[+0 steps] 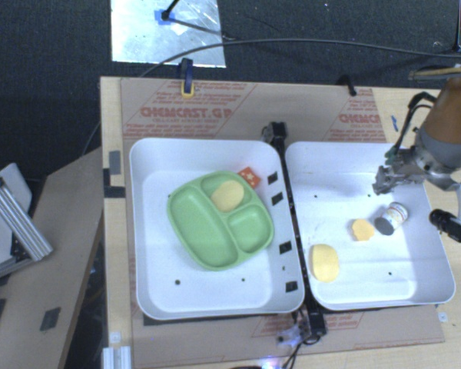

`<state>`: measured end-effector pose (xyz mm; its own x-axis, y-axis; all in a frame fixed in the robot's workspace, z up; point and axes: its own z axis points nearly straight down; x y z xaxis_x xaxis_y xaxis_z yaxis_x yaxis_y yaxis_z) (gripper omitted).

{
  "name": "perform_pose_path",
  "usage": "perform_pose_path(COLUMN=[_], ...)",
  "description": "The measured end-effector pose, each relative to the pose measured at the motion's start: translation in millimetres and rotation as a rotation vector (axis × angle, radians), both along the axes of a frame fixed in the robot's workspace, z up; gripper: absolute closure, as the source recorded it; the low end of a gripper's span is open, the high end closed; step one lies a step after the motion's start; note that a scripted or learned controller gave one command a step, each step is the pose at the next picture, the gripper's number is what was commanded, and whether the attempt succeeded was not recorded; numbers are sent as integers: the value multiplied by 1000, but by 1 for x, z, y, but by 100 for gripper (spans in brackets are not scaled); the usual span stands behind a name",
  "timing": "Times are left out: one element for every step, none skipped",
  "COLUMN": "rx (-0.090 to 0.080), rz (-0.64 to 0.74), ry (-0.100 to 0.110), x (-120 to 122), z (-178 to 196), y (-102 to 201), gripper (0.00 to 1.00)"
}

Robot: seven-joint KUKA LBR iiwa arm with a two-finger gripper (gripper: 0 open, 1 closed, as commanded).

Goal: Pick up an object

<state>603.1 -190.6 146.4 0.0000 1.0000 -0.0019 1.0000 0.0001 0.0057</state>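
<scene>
Nothing is lifted yet: the tool (384,181), whether open or closed I cannot tell, hangs just above a small grey-and-white cylinder (390,218); descent and grasp remain.

The arm (452,121) (orange-banded) lowers its gripper (386,178) leftward.

divided plate (215,241) in the left bin (150,206); small jar (390,218) in the right bin (422,283).

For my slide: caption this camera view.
Gripper hovers over right bin beside a small jar; green tray sits left.
</scene>
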Motion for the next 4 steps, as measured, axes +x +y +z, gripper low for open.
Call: perform_pose_path(rx=[-1, 0, 0, 3], rz=[0, 4, 5, 9], ry=[-1, -1, -1, 4], x=[1, -1, 0, 2], z=[52, 97, 137, 120], y=[-10, -10, -10, 43], gripper=[100, 100, 100, 100])
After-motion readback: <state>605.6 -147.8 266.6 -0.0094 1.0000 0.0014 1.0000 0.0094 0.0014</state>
